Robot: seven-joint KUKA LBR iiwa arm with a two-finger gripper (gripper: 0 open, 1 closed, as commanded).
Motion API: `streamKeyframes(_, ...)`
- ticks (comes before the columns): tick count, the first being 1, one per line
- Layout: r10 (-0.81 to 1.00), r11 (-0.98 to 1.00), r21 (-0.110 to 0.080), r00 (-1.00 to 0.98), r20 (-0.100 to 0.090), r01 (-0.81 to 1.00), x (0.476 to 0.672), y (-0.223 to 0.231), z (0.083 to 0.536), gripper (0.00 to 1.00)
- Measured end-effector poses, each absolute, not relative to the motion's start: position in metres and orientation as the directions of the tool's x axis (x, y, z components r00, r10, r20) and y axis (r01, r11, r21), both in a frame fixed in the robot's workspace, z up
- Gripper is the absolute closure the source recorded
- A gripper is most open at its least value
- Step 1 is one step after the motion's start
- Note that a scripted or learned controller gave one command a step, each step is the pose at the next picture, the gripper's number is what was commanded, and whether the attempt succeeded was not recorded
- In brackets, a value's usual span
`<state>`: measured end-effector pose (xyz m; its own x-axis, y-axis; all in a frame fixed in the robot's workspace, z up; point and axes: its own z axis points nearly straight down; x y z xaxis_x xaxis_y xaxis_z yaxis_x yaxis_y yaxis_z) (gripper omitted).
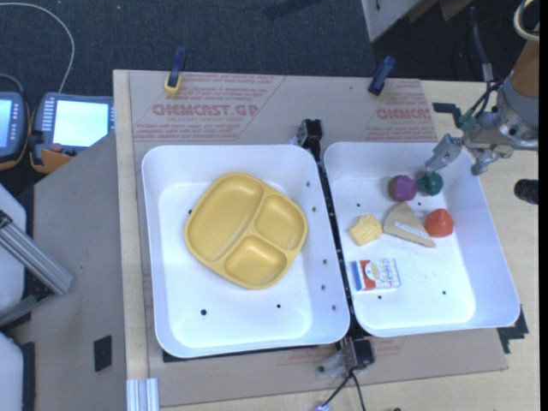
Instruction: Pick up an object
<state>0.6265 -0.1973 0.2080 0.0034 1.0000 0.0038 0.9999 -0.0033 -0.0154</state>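
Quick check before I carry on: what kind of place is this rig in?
Likely a robotics lab bench: two white bins on clamped protective board, toy food laid out for picking, and a handheld controller screen at the side.

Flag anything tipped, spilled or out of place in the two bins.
Nothing stands out. The yellow divided plate lies flat in the left bin, merely turned at an angle; the small items in the right bin lie loose but contained.

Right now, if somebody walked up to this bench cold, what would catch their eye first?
Probably the big yellow divided plate, lying alone in the left bin. Next, the cluster of small toy foods in the right bin: a purple ball, a green piece, a red one, a pale wedge, a yellow chunk and a small carton. The gripper hangs at that bin's far right corner, by the green piece.
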Motion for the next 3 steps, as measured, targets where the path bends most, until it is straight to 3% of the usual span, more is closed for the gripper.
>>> streamKeyframes(1,1.000,0.000,-0.001,0.000,0.000,1.000,0.630,-0.197,0.217,0.00)
streamKeyframes(2,1.000,0.001,-0.007,-0.001,0.002,1.000,0.634,-0.195,0.155,0.00)
streamKeyframes(3,1.000,0.000,-0.007,0.000,0.002,1.000,0.625,-0.197,0.107,0.00)
